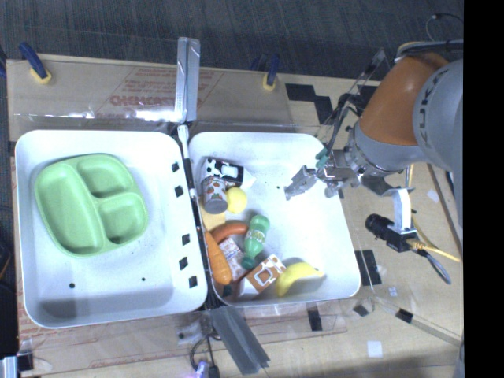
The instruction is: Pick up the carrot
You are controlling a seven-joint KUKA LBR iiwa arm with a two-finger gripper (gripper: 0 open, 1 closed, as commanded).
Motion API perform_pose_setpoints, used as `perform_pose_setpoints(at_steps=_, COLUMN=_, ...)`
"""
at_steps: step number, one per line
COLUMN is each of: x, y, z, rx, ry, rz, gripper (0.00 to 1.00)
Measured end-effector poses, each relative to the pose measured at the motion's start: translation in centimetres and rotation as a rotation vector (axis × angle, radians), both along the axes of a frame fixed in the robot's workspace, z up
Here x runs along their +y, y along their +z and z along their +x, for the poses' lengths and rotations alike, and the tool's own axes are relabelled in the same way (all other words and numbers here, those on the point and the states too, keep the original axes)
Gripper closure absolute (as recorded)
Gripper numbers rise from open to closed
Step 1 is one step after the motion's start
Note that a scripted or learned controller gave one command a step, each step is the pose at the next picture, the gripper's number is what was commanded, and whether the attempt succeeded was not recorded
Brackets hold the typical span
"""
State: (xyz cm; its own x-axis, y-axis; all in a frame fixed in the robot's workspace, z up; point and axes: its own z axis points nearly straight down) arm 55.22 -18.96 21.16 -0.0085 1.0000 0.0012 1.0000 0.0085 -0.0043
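arm over the right bin, carrot lying among the clutter at that bin's left wall.

the hand (302, 183) hangs above bare white floor in the upper right part of the right bin (331, 235); whether it is apart or together cannot be told, and nothing shows in it. the carrot (218, 261) lies lengthwise along the left wall, well apart from the hand, beside a green bottle (253, 237), a lemon (235, 201), a can (213, 193) and a banana (297, 276). the left bin (47, 290) bears a green divided tray (90, 203).
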Motion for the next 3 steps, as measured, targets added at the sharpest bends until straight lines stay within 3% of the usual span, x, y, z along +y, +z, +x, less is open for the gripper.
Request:
perform_pose_setpoints(at_steps=1, x=4.2, y=-8.6, z=-7.6, rx=0.000, ry=0.151, rz=0.001, gripper=0.00)
perform_pose_setpoints(at_steps=2, x=9.2, y=-11.9, z=-5.8, rx=-0.005, ry=-0.533, rz=-0.002, gripper=0.00)
perform_pose_setpoints(at_steps=3, x=9.1, y=-10.9, z=-5.8, rx=-0.005, ry=-0.530, rz=-0.003, gripper=1.00)
